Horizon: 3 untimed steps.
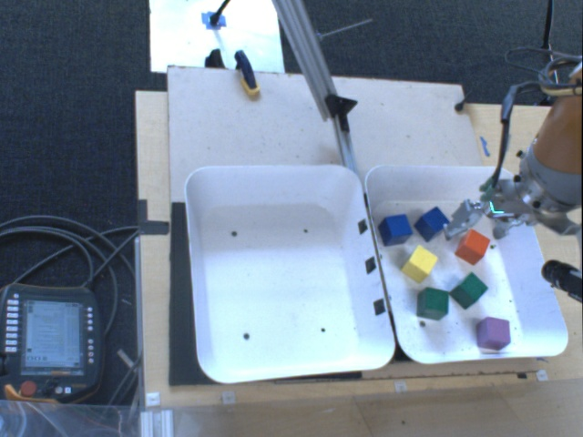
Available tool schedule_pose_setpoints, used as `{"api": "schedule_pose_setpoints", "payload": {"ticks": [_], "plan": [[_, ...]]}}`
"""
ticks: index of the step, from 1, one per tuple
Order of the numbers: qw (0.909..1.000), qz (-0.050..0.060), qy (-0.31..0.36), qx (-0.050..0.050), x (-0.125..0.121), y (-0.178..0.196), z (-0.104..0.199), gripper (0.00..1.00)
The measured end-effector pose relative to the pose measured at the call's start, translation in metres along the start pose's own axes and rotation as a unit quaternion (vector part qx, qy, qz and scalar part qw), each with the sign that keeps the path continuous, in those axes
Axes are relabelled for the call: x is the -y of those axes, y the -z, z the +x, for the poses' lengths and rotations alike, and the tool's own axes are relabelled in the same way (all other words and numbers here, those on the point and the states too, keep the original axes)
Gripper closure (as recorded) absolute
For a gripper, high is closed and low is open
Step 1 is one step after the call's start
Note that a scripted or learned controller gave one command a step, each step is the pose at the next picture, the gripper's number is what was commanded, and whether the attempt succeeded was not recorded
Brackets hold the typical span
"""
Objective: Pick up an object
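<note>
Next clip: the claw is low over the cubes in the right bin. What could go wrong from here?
The claw sits between the orange cube and a dark blue cube, so closing might nudge either one aside rather than grip it. The seven cubes lie close together in the white right bin; neighbours like the yellow cube may get bumped.

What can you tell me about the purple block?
The purple block is a small cube with a plain, matte, solid-looking surface. It sits in the right bin, near that bin's front right corner, turned a little askew to the bin's edges. It rests flat on the white floor and stands by itself: nothing touches it. The nearest neighbour is a green block just behind it, with a clear gap between.
</note>
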<state>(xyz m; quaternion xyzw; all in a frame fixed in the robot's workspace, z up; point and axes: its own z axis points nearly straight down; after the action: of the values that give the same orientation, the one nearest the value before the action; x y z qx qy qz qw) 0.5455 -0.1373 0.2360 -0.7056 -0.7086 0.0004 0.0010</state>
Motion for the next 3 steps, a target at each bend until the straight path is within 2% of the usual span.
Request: {"api": "schedule_pose_setpoints", "payload": {"ticks": [1,3], "plan": [[1.0000,-0.002,-0.001,0.000,-0.001,0.002,0.000,0.00],[1.0000,0.001,-0.001,0.000,0.006,-0.095,0.011,0.00]]}}
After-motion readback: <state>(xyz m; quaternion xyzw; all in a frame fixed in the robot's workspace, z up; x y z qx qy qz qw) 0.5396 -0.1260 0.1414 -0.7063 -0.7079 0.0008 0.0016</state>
